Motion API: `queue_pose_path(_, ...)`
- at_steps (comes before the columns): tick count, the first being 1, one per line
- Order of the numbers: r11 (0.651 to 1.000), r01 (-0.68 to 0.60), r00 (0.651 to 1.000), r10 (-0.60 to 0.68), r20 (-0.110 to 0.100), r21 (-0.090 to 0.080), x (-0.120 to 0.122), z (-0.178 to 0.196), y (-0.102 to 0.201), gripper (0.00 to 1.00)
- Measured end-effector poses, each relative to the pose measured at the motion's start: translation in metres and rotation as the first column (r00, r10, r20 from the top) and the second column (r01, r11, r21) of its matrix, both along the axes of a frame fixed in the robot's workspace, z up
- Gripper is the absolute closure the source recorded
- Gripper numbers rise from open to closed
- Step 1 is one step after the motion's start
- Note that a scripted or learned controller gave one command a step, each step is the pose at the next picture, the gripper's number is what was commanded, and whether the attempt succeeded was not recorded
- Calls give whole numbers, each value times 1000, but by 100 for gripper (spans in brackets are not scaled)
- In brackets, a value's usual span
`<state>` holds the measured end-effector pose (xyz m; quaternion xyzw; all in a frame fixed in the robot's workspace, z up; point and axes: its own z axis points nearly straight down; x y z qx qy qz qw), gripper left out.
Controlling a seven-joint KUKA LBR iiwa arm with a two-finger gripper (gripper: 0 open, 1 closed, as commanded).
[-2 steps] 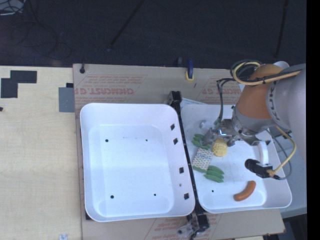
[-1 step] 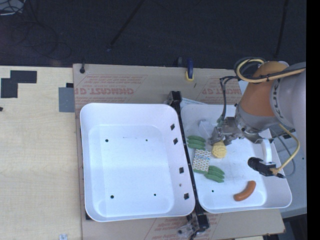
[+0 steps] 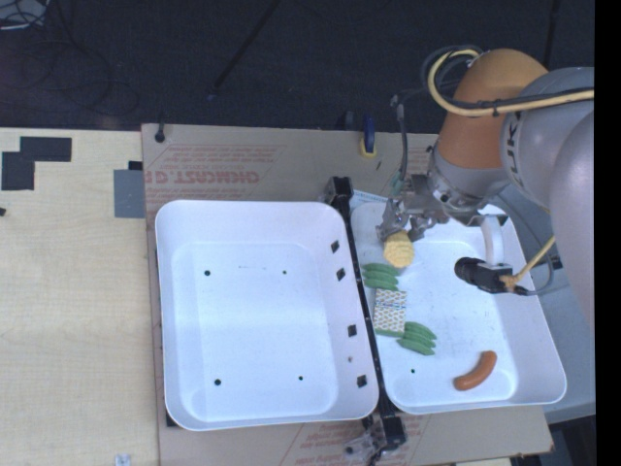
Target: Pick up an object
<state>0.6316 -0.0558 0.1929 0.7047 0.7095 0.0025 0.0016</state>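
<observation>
My gripper (image 3: 400, 235) hangs over the back left part of the right bin (image 3: 529, 348). A short yellow corn cob (image 3: 399, 252) sits between the fingertips, and the fingers are shut on it. Just below the cob lies a green pea pod (image 3: 380, 276). A checkered green-and-white packet (image 3: 390, 311) and a second green pod (image 3: 418, 337) lie further toward the front. An orange sausage (image 3: 474, 371) rests near the front right corner.
The left bin (image 3: 184, 260) stands beside the right one, with a black divider rail (image 3: 354, 289) between them. A black part on a cable (image 3: 482, 273) hangs from the arm over the right bin. Bare bin floor shows at the right.
</observation>
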Motion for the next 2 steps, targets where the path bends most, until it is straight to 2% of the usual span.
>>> queue_pose_path(1,1000,4,1000,-4,-6,-1,4,44,61,100)
queue_pose_path(2,1000,4,1000,-4,-15,0,-28,-9,131,100)
